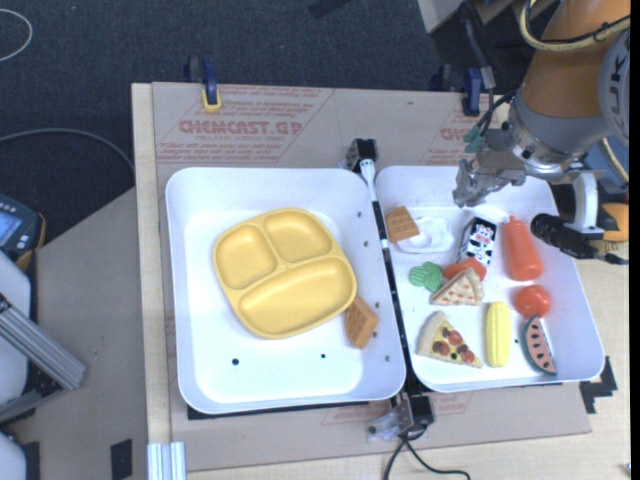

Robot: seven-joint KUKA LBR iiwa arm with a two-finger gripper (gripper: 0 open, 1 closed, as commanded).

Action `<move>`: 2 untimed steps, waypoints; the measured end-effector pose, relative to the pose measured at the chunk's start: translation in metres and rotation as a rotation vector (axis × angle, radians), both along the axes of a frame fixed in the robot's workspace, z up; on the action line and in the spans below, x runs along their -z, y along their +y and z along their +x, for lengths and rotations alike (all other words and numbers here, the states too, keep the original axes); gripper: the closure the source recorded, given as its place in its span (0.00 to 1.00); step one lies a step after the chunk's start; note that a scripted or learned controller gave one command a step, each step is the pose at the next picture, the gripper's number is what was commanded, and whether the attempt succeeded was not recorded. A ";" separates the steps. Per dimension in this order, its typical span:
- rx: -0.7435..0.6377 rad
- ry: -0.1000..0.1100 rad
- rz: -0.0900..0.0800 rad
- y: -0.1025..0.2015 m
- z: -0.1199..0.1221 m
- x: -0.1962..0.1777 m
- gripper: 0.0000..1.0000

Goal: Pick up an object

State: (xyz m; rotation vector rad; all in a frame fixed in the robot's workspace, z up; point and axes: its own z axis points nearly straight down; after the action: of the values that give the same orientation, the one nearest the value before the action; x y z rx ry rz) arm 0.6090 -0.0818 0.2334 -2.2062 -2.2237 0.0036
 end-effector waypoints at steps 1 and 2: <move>0.001 0.002 -0.001 0.054 0.019 0.054 1.00; -0.002 0.000 0.000 0.138 -0.019 0.050 1.00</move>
State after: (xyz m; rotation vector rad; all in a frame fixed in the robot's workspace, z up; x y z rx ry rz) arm 0.5904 0.0557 0.1834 -2.2043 -2.2252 0.0043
